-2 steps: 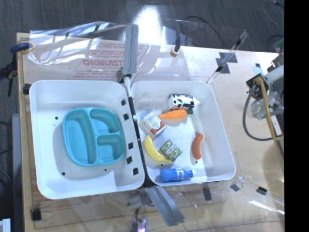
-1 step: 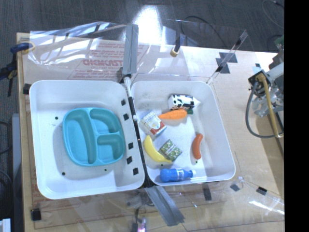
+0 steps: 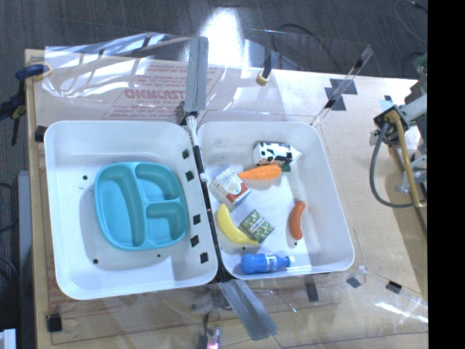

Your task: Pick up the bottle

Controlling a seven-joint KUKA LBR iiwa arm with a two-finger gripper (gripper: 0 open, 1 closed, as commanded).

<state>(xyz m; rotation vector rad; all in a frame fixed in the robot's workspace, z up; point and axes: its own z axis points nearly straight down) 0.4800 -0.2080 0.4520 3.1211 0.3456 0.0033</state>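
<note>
The small blue plastic bottle lies on its side at the near edge of the right white bin. Just behind it sit a yellow banana and a green packet, its print too small to read. Further back are a red sausage, a red-and-white carton, an orange carrot and a black-and-white cow toy. The left white bin holds a turquoise divided tray. Beyond, clear sheeting carries reversed red lettering.
</note>
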